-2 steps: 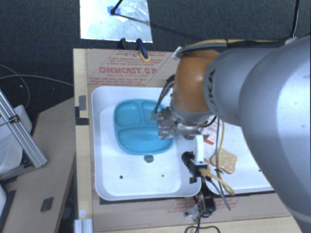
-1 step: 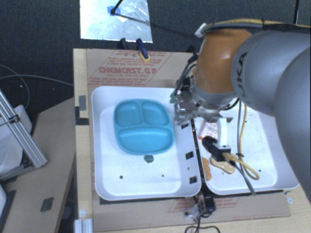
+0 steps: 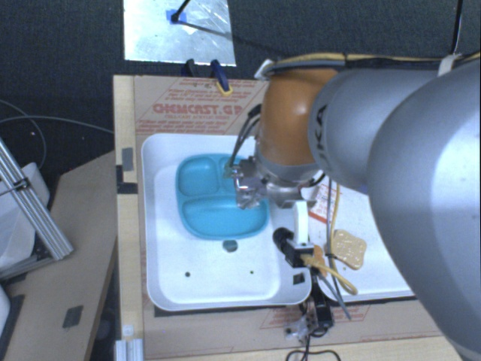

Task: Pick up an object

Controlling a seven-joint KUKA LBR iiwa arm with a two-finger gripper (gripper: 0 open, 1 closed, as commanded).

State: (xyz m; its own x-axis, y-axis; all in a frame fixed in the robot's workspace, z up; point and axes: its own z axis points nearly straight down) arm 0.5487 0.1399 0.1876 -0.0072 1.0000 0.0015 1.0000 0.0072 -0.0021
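Blue divided tray (image 3: 203,194) lies in the left bin (image 3: 169,284), long axis running up-down in the camera view, a small dark object (image 3: 231,245) just below it. Jaws (image 3: 246,192) hang over the tray's right edge, touching or nearly so; how far they are open I cannot tell. Tan piece (image 3: 348,248) sits in the right bin (image 3: 379,280).

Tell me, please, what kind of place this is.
Probably a robotics lab or test bench. A grey arm reaches over a white bin holding a blue tray, aluminium rails stand at the left, and loose cables lie around.
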